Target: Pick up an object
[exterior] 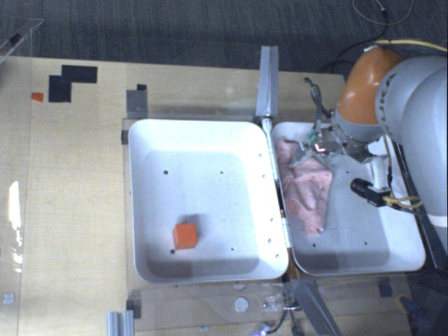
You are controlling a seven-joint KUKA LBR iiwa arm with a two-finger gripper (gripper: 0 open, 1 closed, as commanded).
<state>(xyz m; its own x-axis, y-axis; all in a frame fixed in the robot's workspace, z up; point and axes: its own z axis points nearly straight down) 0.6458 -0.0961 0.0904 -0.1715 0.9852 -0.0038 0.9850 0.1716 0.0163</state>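
Reaching in over the right-hand bin [399, 254], the arm [392, 89] had its gripper [319, 145] low at the bin's far end, right at the upper edge of a crumpled pink cloth [306, 187]. The cloth lay along that bin's left wall, just beside the divider between the two bins. Whether the jaws stood apart or together could not be told, since the wrist and cabling hid them from above, and nothing showed clearly between them.

An orange block [185, 236] sat well apart from the cloth, in the near part of the left-hand bin [147, 187], untouched.

Judging by the pose, the step in hand was the descent onto the cloth, with no lift begun. The next move likely called for closing on a raised fold of fabric and rising straight up; a soft cloth could slip free if only a thin edge were pinched.
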